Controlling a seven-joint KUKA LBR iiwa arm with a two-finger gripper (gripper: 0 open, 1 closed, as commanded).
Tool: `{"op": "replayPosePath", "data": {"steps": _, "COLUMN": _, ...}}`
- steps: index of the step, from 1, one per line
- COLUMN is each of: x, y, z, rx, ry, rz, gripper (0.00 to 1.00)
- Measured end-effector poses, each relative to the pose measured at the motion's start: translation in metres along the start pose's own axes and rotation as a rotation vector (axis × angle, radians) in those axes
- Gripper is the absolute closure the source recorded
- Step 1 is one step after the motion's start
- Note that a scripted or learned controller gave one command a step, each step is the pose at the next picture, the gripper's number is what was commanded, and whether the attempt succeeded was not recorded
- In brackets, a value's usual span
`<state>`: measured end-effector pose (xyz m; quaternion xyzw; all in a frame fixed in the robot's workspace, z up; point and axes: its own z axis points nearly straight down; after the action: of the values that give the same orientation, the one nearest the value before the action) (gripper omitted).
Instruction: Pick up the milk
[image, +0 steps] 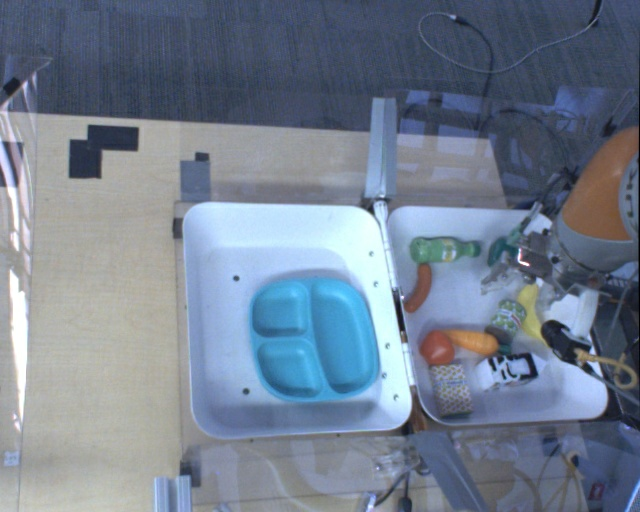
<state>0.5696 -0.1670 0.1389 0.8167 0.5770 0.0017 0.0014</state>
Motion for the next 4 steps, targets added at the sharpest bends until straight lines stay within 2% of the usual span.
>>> {"op": "replayPosePath", "data": {"steps": 1, "x": -0.034, "y": -0.072, "z": 0.049, "rx": -0.008, "ry": 0.002, "rz": 0.113, "gripper": 0.00}}
{"op": "replayPosePath", "data": {"steps": 2, "x": -0.003, "y": -0.006, "z": 0.050, "rx": -0.007, "ry": 0.002, "rz": 0.220, "gripper": 0.00}}
{"op": "replayPosePath", "data": {"steps": 3, "x": 0.014, "y": 0.099, "z": 0.053, "rx": 0.012, "ry": -0.004, "rz": 0.193, "gripper": 0.00}}
{"op": "replayPosePath", "data": {"steps": 4, "x": 0.011, "y": 0.056, "z": 0.051, "rx": -0.002, "ry": 0.000, "rz": 0.192, "gripper": 0.00}}
